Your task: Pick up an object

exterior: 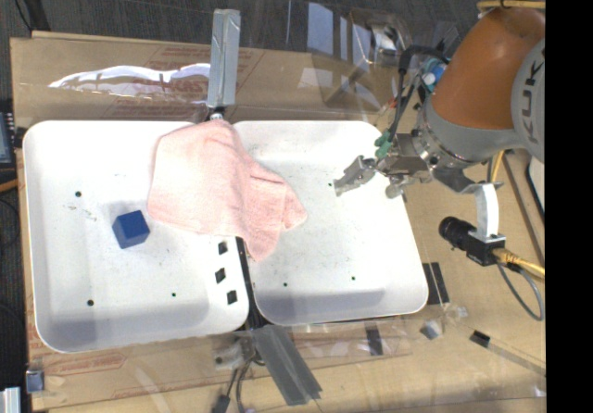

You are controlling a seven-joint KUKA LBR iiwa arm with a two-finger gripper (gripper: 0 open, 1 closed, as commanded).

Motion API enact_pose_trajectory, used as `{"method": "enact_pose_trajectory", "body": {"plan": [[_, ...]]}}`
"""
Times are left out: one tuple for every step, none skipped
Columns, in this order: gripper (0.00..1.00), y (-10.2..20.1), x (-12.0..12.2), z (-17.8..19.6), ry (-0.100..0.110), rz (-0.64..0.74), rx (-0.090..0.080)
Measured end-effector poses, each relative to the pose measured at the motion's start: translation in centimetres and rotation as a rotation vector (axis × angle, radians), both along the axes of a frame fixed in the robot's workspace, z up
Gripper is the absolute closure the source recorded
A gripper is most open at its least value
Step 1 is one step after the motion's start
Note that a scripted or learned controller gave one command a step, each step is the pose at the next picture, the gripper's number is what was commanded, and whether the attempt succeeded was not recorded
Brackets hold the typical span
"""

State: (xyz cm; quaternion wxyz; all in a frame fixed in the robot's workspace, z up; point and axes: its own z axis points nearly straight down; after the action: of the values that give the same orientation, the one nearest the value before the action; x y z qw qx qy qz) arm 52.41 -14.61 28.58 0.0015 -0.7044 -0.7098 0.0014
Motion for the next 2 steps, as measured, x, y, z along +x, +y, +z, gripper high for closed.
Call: {"method": "enact_pose_trajectory", "body": {"plan": [[0.0, 4.1, 4.8, -8.1, 0.003, 0.058, -0.001], [0.0, 3.8, 5.9, -18.5, 0.002, 0.224, 0.001]]}}
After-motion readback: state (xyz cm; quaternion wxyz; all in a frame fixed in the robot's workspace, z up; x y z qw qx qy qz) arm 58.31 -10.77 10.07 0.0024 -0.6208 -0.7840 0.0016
